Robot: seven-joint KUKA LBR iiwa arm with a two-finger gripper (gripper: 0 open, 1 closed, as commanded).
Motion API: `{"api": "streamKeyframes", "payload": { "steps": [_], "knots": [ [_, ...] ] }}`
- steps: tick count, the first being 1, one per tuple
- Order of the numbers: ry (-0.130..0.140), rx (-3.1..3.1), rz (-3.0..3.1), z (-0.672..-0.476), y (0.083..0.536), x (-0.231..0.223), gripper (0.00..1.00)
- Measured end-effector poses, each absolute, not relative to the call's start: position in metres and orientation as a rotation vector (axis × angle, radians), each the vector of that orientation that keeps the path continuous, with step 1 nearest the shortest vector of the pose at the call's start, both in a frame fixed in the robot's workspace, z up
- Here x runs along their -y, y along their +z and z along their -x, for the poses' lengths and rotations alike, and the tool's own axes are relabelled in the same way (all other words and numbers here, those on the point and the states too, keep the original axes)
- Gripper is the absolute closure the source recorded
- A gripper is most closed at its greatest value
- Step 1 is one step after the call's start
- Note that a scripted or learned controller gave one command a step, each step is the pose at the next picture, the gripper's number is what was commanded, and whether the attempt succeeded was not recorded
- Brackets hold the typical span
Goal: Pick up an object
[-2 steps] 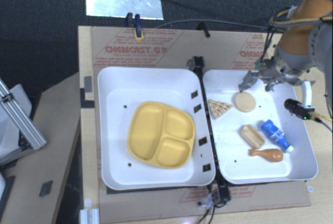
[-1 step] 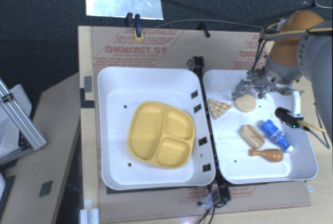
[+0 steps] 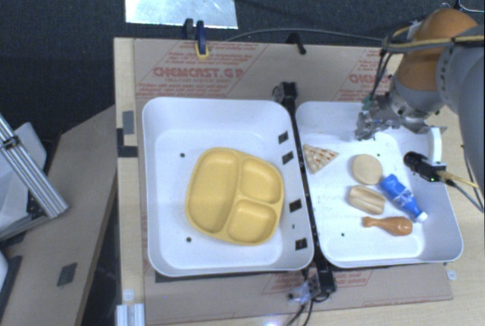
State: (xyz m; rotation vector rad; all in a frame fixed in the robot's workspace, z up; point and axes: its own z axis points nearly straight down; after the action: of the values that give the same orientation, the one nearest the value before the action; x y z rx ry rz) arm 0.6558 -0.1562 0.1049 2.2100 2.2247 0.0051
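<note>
Worktop (image 3: 125,165): tan board carrying two shallow white bins side by side, with a printed cardboard sheet under them.
Left bin (image 3: 163,127): holds a yellow divided plate (image 3: 235,195) with three compartments, lying flat near the middle.
Right bin (image 3: 439,230): holds five small things, all right of centre or near the far left corner.
Waffle wedge (image 3: 319,158): far left part of the right bin, by the divider.
Round biscuit (image 3: 367,168): middle of the bin, just far of the bread roll (image 3: 367,199).
Blue bottle (image 3: 401,196): lying tilted, just right of the roll.
Drumstick (image 3: 388,224): nearest the front wall, lying flat.
Arm (image 3: 443,51): reaches in from the right, above the far right corner of the right bin.
Hand (image 3: 367,123): low over the bin's far edge, apart from every item; whether it is open or closed cannot be told.
</note>
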Motion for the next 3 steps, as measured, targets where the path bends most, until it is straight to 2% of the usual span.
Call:
{"api": "streamKeyframes", "payload": {
  "steps": [1, 3],
  "knots": [
    [0.007, -2.220, -2.211, -0.662, 0.170, 0.160, 1.00],
    [0.006, -2.219, -2.214, -0.657, 0.274, 0.174, 1.00]
  ]
}}
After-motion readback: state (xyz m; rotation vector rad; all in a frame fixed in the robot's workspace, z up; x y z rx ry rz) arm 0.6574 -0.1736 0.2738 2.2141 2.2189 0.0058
